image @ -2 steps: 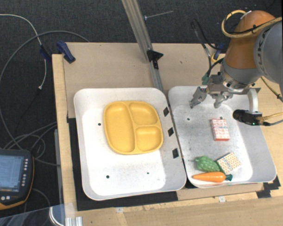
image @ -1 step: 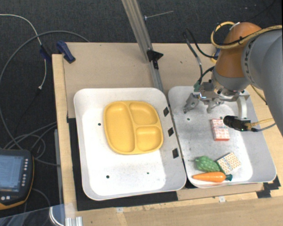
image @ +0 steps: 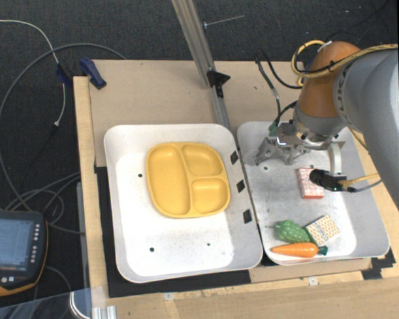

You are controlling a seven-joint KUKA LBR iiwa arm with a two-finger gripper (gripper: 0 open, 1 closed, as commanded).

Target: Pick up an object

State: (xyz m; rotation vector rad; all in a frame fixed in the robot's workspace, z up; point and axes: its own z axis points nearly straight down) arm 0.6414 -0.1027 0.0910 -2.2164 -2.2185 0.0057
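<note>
My gripper hangs over the far end of the right bin, its fingers spread and nothing between them. A small pink box lies just right of and nearer than the gripper. At the bin's near end lie a green toy vegetable, an orange carrot and a tan patterned cracker-like block.
The left bin holds a yellow three-compartment plate. A metal post rises behind the bins. A blue clamp sits at the bench's far left corner.
</note>
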